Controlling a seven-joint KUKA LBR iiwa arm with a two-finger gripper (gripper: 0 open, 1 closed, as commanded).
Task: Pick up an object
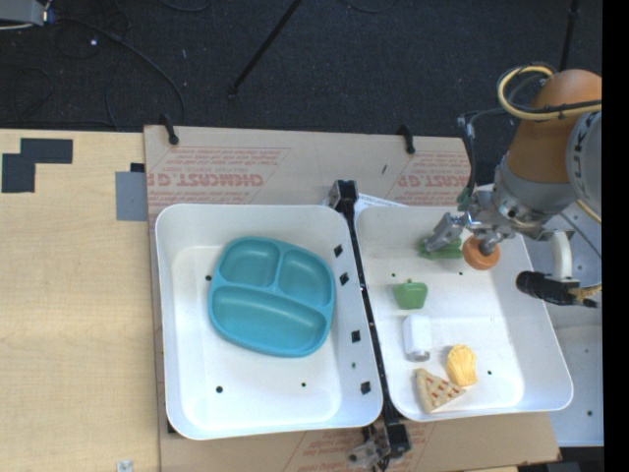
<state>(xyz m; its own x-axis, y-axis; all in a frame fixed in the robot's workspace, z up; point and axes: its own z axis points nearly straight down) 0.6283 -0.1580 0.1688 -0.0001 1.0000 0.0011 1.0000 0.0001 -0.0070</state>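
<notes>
Surface [79,313]: pale wood, flat, matte.
Bins: two shallow white plastic trays, the left bin [187,401] and the right bin [541,382].
Arm [550,136]: grey with an orange band, low over the right bin's far end.
Plate [272,296]: teal, smooth, three compartments, in the left bin.
Gripper [460,232]: fingers spread, nothing seen between them; a green piece [439,249] and an orange round piece [481,254] lie just beside.
Small items: green pepper [411,293], white cylinder [417,334], yellow lump [462,366], tan wedge [435,390], all in the right bin.
Progress: nothing lifted yet; closing and raising remain.
</notes>
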